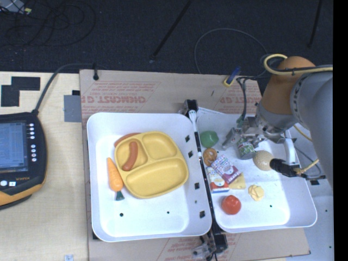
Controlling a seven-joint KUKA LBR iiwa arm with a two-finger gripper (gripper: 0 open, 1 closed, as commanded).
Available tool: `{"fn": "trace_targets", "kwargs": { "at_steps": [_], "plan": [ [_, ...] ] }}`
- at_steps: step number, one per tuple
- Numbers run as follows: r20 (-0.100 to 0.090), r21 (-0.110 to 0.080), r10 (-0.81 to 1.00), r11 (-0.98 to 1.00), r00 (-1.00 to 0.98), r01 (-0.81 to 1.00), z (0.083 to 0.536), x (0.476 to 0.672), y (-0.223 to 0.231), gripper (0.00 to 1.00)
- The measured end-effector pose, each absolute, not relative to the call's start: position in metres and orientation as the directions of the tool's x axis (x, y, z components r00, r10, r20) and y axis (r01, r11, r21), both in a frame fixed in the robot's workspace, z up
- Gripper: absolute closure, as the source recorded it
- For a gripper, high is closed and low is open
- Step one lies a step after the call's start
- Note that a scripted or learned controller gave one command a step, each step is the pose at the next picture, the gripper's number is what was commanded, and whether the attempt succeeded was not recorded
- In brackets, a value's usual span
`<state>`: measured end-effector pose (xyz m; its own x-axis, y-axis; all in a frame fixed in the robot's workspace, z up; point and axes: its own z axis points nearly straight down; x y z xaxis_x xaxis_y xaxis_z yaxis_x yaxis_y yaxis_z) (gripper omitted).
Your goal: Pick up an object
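Fingers (246,143) hang in the right bin's (283,213) upper part, whether spread or pressed together I cannot tell, with a small green-labelled can (246,150) right beneath them and a beige egg (262,160) just beside.

Two white bins (103,200); one yellow tray (155,170); one carrot (115,177); one tomato (231,204).

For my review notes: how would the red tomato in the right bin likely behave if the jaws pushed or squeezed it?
The red tomato looks round and smooth, so a nudge would probably set it rolling across the right bin. Its glossy skin suggests hard plastic, likely light and slippery under a pinch. With open floor around it, little would stop it before the wall.
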<state>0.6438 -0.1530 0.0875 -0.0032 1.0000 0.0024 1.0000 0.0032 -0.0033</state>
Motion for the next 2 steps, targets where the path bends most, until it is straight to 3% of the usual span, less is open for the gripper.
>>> {"fn": "trace_targets", "kwargs": {
  "at_steps": [1, 2],
  "plan": [
    [-0.004, 0.005, 1.000, -0.002, 0.002, 1.000, 0.166, 0.645, -0.194, 0.00],
    [0.002, -0.006, 1.000, 0.000, 0.000, 1.000, 0.083, 0.642, -0.177, 0.00]
  ]
}}
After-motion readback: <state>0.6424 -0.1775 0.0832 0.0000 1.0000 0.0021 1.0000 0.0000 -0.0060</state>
